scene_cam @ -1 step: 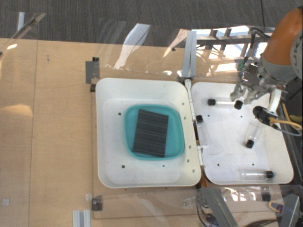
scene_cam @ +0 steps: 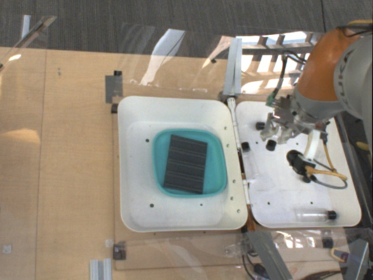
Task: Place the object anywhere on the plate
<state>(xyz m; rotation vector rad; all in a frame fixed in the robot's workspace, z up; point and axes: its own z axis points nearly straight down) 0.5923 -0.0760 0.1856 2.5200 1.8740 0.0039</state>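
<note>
— One dark ribbed block (scene_cam: pixel 186 164) lay flat on the teal plate (scene_cam: pixel 217 168), middle of the left bin (scene_cam: pixel 134 209)?
— Yes. Over the right bin's (scene_cam: pixel 349 209) far edge hung the claw (scene_cam: pixel 278 132); its grip I couldn't tell.

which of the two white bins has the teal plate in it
The left bin: it holds the teal plate with the dark ribbed block on it; the right bin doesn't.

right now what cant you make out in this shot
- Gripper, camera view: small and seen from above under the arm's wrist, so open or shut is unclear.
- Dark ribbed object on the teal plate: too coarse to identify.
- Clear tube in the right bin: contents too small to read.
</note>
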